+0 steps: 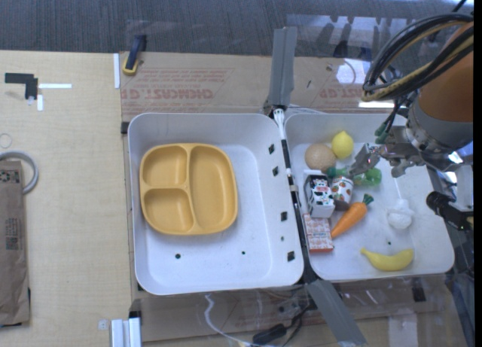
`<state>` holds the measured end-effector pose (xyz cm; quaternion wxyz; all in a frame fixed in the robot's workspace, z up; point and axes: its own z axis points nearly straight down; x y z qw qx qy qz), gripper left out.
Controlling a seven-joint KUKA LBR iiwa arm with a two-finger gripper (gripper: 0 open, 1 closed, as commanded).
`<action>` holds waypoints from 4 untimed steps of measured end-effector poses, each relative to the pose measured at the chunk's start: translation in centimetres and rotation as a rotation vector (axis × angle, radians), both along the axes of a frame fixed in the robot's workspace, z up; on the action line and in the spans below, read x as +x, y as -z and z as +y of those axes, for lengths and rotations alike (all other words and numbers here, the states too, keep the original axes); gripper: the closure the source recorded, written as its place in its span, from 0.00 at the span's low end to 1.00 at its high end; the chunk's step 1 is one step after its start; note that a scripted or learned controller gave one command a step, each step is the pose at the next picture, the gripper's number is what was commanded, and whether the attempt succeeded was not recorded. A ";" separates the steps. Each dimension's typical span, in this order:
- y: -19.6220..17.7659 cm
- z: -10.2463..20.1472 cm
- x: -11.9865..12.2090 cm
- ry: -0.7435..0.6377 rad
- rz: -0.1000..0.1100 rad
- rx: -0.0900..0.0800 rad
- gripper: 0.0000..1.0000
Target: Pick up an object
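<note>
The gripper [367, 159] is hovering just above the green object [370, 178] in the right bin [429, 263]; its grip is impossible to tell.

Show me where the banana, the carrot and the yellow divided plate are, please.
banana [387, 260]: camera view, middle of its curved body.
carrot [349, 220]: camera view, middle of the orange root.
yellow divided plate [213, 186]: camera view, floor of the large right compartment.
</note>
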<state>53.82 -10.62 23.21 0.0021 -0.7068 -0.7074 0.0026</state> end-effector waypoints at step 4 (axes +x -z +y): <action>-5.9 0.5 -5.7 -0.148 -0.001 0.000 1.00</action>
